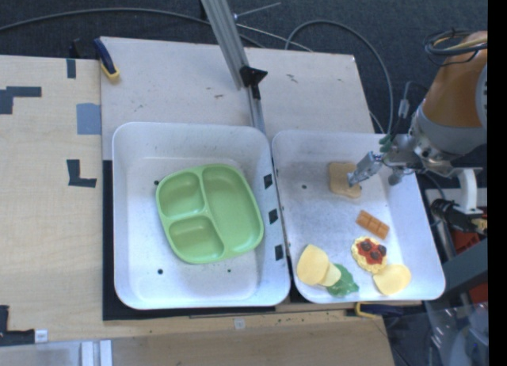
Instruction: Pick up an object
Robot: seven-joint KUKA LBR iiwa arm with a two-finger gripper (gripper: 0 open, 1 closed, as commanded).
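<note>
arm [451, 103] over right bin [420, 222] | green tray [210, 214] in left bin [127, 198] | bread [342, 178] at right bin's upper middle, other food nearer its front edge | gripper [363, 174] on bread's right edge, grip state: cannot tell | advice: centre over bread, descend straight, straddle it before closing

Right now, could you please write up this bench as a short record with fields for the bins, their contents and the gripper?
left bin: holds a green divided plate
right bin: holds toy food
tan bread piece: upper middle of the right bin
orange waffle piece: below the bread, lying apart from it
small pizza: lower right
yellow pieces: along the front edge
green leaf: beside the left yellow piece
gripper: at the bread's right edge
</note>
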